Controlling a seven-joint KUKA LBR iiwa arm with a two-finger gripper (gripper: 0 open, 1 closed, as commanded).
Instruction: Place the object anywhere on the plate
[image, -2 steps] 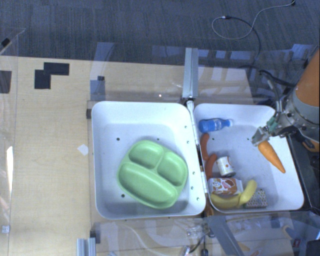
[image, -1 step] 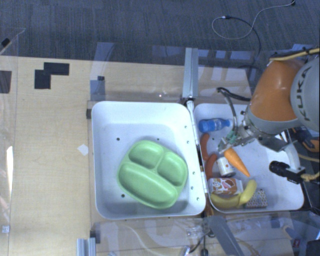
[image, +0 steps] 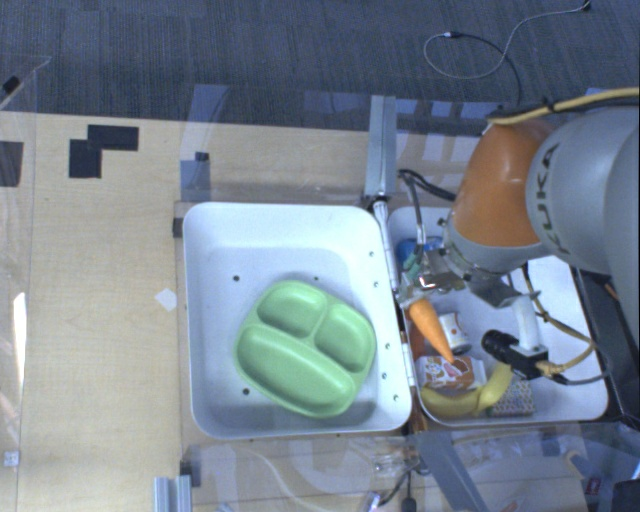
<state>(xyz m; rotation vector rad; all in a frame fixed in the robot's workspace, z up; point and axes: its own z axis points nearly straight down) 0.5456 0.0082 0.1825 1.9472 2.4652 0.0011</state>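
Note:
A green plate (image: 305, 346) with three compartments lies in the left white bin (image: 215, 260), with nothing on it. In the right bin (image: 585, 395) an orange carrot (image: 433, 327) lies along the left wall, pointing toward the front. My gripper (image: 428, 281) hangs over the right bin's left side, just behind the carrot's thick end. The wrist and its orange band (image: 500, 190) cover the back of that bin. I cannot see anything held.
A banana (image: 462, 399) curves along the right bin's front wall, with a brown snack packet (image: 446, 372) behind it and a grey speckled item (image: 514, 400) to its right. A small white box (image: 456, 328) lies beside the carrot. Something blue (image: 408, 251) sits behind the gripper.

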